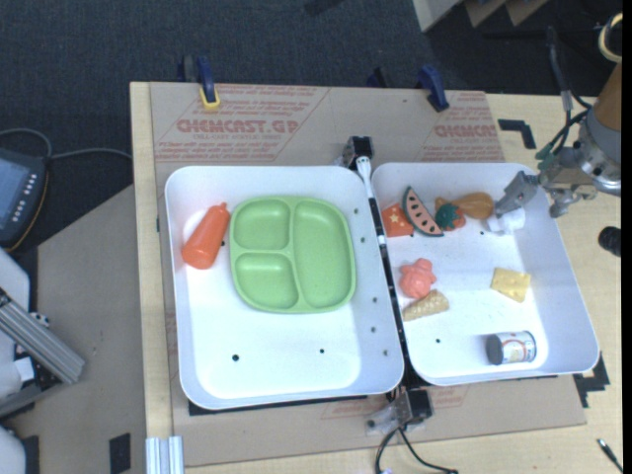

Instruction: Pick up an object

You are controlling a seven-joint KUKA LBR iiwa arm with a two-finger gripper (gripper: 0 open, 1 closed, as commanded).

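Gripper sits at the upper right of the frame, low over the top right of the right bin, fingertips close together with nothing seen between them, just right of a brown piece. Right bin, upper left corner: orange block, watermelon slice, teal piece in a row; mid bin a pink toy touching a cone-like piece, cheese wedge to the right, small can on its side lower right. Left bin has a green divided plate at centre and an orange bottle lying just left of it.
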